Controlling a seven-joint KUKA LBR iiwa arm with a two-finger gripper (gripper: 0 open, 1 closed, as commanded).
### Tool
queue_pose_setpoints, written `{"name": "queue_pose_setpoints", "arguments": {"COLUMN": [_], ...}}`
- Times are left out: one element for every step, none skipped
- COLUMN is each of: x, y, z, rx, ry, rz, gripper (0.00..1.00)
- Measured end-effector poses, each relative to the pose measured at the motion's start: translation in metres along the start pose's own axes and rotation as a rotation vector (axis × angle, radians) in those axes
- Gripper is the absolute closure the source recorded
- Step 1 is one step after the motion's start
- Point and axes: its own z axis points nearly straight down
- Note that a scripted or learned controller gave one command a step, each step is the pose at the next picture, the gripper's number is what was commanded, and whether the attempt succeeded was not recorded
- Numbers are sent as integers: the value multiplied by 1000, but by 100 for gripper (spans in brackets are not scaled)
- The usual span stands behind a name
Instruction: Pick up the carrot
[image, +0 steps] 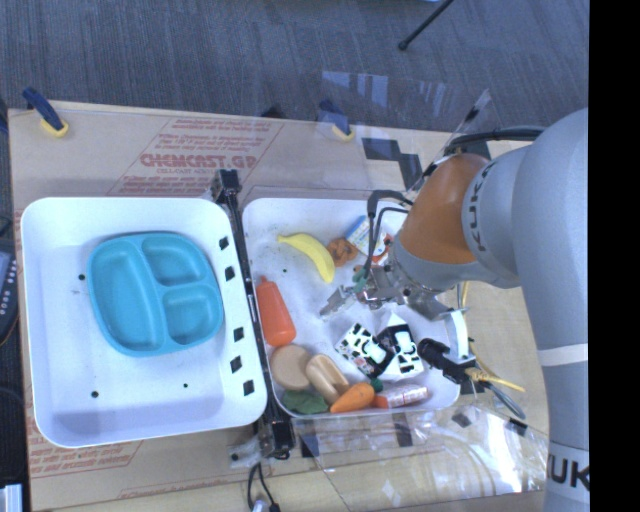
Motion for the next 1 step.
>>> {"name": "queue_pose_setpoints", "arguments": {"x": [5], "y": [-38], "z": [-137], "rx": [-28], "ry": [-9], "rz": [36], "gripper": [0]}}
